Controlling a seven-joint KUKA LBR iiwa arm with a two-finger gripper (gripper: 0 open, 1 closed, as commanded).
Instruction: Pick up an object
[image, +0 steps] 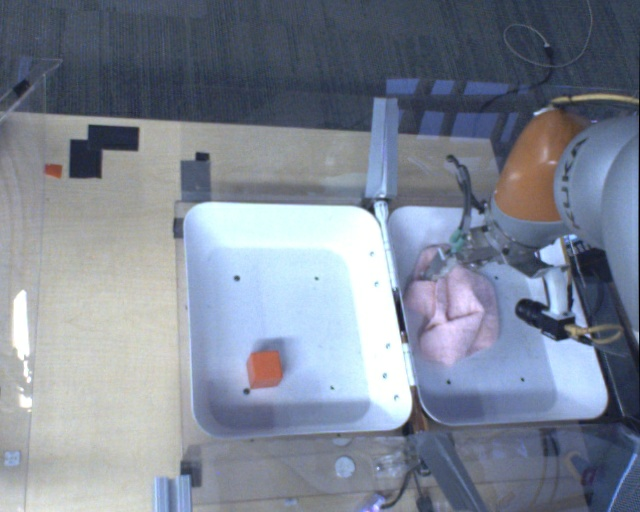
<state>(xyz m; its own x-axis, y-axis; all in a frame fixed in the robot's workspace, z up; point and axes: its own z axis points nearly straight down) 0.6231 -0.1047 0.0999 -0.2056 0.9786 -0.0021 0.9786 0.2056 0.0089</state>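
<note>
Floor: dark grey carpet (250, 45) runs across the far side, beyond the bench.
Bench: a pale wooden top (100, 300) spreads left and near.
Markings: black tape patches (98, 147) lie on the far left of the bench, with a small orange tag (52, 171) just left of them.
Cable: a thin looped wire (540, 45) rests on the carpet, far right.
Light: a bright glare patch (20, 325) sits on the bench's left edge.

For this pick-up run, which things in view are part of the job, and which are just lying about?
Part of the job:
- pink cloth in the right bin
- orange block in the left bin
- gripper, at the cloth's upper edge

Just lying about:
- black patches on the bench
- small orange tag
- cable loop on the floor
</note>
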